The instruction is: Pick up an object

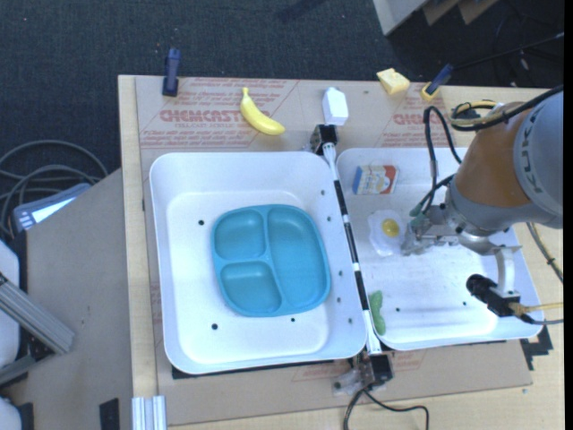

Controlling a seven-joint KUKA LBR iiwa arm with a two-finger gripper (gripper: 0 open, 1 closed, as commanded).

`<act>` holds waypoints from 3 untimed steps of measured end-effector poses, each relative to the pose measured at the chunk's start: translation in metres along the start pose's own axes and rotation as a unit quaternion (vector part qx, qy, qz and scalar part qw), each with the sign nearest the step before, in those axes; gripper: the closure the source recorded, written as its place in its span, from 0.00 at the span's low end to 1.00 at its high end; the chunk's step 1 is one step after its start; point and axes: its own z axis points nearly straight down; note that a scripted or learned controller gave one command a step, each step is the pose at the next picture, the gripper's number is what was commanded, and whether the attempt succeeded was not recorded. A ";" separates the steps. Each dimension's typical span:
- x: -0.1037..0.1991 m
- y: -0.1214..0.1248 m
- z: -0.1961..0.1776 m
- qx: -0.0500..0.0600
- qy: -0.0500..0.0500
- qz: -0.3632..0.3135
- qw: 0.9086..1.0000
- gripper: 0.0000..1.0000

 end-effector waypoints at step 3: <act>0.035 0.059 -0.001 -0.002 0.000 -0.001 1.000 0.00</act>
